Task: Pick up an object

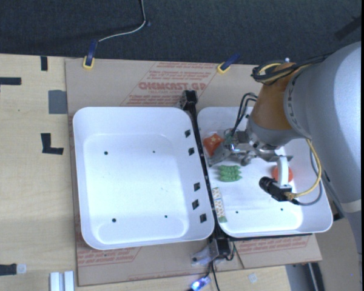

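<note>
So, from the camera view, my end effector [230,153] sits low in the right bin [261,223], between the orange object [213,142] and the green object [230,173]; its grip I cannot tell, so nothing looks lifted yet

The arm [327,108] is thick and round, with a smooth light grey shell. Above the wrist it has an orange band [273,105]. Thin cables, yellow and black, run along the wrist. The hand [233,153] is made of grey metal parts, and a small black piece with a yellow wire sits beside it.
</note>
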